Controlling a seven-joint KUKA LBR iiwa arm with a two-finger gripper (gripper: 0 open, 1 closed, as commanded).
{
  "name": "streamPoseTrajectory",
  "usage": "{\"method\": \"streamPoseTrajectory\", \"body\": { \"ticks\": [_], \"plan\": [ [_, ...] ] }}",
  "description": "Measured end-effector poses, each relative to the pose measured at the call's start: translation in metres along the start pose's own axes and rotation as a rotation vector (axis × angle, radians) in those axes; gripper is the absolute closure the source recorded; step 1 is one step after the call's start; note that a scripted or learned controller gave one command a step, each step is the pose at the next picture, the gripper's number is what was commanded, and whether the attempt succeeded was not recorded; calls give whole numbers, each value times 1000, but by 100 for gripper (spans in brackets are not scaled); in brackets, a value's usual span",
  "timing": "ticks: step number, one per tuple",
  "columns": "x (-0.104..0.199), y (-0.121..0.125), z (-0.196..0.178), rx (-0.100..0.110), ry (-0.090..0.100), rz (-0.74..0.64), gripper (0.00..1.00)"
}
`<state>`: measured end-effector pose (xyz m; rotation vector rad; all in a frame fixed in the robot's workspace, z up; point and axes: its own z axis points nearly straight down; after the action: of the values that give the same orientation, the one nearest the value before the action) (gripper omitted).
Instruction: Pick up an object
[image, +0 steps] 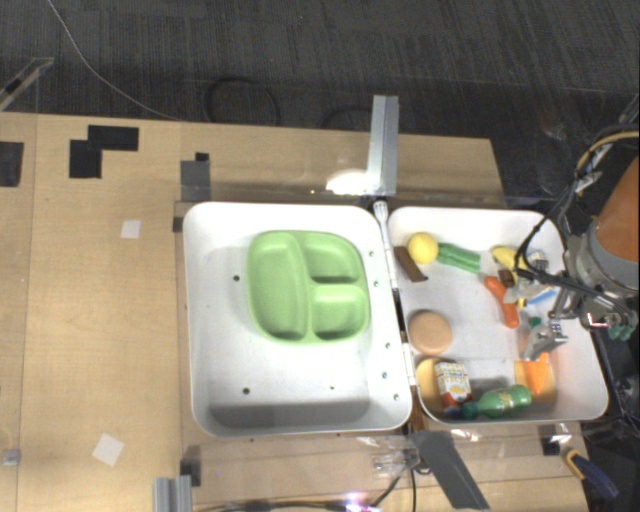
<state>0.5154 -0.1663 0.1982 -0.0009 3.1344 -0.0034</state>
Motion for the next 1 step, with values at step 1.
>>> {"method": "streamPoseTrajectory", "body": {
  "ticks": [1],
  "plan": [
    [18, -39, 107, 4, -12, -137, 0]
  ]
}}
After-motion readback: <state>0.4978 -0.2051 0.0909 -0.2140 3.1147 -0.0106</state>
